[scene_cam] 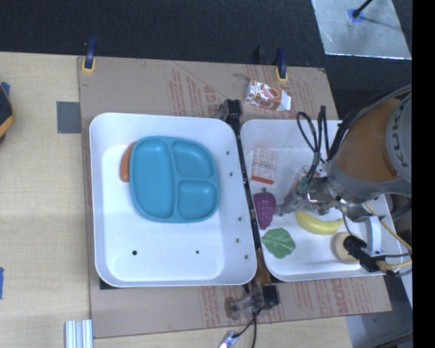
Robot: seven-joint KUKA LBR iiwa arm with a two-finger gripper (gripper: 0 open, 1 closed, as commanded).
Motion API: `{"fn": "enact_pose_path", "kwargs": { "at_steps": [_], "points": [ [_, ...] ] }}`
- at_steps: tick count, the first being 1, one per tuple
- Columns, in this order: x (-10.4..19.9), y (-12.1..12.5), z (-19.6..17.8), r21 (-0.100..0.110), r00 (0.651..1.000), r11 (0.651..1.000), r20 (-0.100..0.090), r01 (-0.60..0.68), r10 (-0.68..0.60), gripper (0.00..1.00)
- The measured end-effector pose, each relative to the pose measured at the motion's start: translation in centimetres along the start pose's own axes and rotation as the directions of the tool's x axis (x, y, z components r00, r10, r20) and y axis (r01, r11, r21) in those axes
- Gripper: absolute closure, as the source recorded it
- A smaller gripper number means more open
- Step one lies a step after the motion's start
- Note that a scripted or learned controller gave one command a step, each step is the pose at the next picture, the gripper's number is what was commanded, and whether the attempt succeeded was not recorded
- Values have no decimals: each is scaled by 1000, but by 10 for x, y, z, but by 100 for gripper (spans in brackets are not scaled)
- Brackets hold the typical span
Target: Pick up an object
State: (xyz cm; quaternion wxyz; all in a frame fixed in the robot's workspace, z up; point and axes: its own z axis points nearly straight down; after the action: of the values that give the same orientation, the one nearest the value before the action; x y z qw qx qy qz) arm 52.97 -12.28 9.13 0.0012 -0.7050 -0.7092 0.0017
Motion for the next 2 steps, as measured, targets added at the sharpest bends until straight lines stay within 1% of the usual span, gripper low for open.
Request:
{"fn": "enact_pose_path", "kwargs": {
  "at_steps": [1, 2],
  "points": [
    [-29, 63, -2, -2, 1000, 1000, 0, -2, 2, 0],
    [-30, 63, -12, -1, 1000, 1000, -1, 0, 0, 100]
  ]
}}
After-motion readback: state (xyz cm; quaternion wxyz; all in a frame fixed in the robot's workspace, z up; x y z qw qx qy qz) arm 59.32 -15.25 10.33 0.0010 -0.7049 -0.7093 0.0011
